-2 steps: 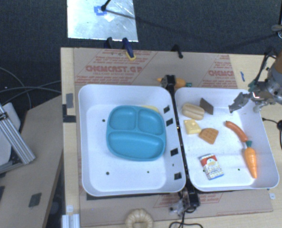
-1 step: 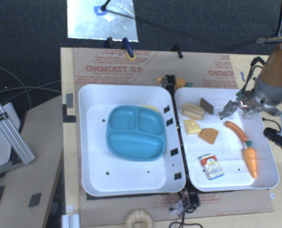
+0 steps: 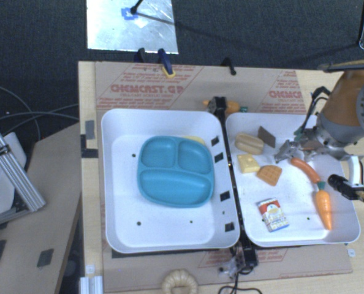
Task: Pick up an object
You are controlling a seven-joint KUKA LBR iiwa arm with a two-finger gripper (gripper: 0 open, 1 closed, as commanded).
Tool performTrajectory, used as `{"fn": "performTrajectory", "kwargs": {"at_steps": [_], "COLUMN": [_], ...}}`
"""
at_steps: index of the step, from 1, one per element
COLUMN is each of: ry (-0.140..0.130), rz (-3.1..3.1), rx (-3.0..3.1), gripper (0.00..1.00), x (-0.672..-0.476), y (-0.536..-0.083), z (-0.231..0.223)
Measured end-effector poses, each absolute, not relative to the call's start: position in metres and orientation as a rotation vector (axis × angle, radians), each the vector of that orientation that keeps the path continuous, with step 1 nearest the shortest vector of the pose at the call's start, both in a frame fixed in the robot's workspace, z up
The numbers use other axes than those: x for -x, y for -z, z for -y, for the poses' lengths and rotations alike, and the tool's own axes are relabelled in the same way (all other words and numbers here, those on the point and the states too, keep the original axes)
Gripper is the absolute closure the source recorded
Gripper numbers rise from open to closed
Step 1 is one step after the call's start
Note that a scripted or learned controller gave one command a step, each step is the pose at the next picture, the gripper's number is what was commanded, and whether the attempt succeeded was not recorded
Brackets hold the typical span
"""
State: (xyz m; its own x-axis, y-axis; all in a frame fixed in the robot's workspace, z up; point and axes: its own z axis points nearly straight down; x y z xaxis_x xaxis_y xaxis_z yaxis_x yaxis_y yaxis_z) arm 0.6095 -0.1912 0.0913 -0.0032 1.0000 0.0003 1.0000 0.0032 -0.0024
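The right bin (image 3: 338, 228) holds several small items. A tan bread loaf (image 3: 249, 143) lies beside a dark grey block (image 3: 266, 136), with a pale yellow cheese wedge (image 3: 248, 163) and a brown waffle piece (image 3: 269, 174) below them. Further right are an orange sausage (image 3: 306, 169), a carrot (image 3: 323, 208) and a red-and-white box (image 3: 273, 215). My gripper (image 3: 288, 150) hangs low over the bin's upper middle, just left of the sausage's upper end. It is open, with nothing between its fingers.
The left bin (image 3: 117, 164) holds a blue divided plate (image 3: 174, 170). A black divider with clips (image 3: 226, 164) runs between the bins. The grey arm with its orange band (image 3: 347, 106) crosses the right bin's far right corner. A black part (image 3: 344, 187) sticks out by the carrot.
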Motion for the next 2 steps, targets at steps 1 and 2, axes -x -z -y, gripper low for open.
{"fn": "performTrajectory", "kwargs": {"at_steps": [1, 2], "ry": [0.003, 0.007], "rz": [2.229, 2.233], "rx": [2.219, 2.221], "gripper": [1.00, 1.00], "x": [-0.611, -0.623], "y": [-0.106, -0.163], "z": [0.192, 0.194]}}
